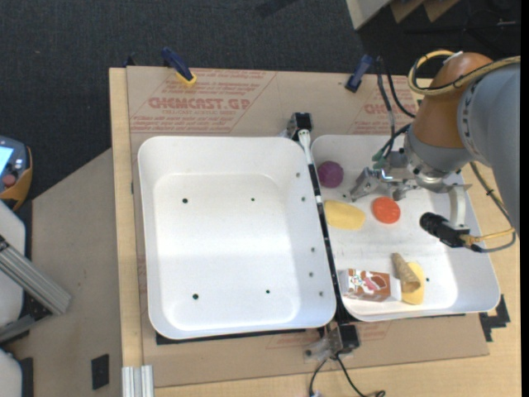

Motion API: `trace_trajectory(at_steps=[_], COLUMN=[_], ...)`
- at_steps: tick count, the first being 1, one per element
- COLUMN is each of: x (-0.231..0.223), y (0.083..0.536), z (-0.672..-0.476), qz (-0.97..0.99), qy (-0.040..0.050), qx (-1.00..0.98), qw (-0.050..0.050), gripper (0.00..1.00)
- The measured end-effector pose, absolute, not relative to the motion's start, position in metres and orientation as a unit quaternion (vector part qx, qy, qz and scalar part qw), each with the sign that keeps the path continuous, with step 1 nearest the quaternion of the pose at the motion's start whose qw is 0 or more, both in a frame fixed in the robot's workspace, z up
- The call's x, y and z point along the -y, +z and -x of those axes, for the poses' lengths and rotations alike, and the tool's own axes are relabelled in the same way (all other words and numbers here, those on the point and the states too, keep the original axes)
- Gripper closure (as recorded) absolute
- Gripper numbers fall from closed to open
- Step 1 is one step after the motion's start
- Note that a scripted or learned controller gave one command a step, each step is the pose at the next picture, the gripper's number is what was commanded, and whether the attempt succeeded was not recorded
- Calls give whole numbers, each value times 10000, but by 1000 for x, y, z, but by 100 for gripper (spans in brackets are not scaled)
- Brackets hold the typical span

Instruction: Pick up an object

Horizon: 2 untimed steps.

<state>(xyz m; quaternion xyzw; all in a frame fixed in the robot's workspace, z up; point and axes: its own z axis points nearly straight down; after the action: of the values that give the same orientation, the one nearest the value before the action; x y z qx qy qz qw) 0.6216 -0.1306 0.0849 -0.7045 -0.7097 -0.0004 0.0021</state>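
Hovering over the right bin (pixel 475 292), the gripper (pixel 382 182) is spreading its fingers just above the orange ball (pixel 386 211), holding nothing, apparently lining up a grasp. The ball is lying mid-bin, beside a yellow lemon-like piece (pixel 344 215).

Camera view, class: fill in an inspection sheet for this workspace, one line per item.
Surface: two white bins, left bin and right bin, on a cardboard sheet.
Job's things: purple ball, yellow lump, orange ball, red packet, yellow wedge, all in the right bin.
Clutter: nothing seen.
End effector: above the orange ball, holding nothing visible.
Cables: yellow cable at the wrist.
Surroundings: blue clamps, dark floor.
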Motion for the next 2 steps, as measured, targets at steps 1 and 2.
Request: trace_trajectory(at_steps=[1, 2], x=[107, 127], y=[86, 85], z=[-569, -552], qz=[7078, 7082], qy=[-5, 4], qx=[7064, 7060], qw=[-2, 5], gripper=[0, 0])
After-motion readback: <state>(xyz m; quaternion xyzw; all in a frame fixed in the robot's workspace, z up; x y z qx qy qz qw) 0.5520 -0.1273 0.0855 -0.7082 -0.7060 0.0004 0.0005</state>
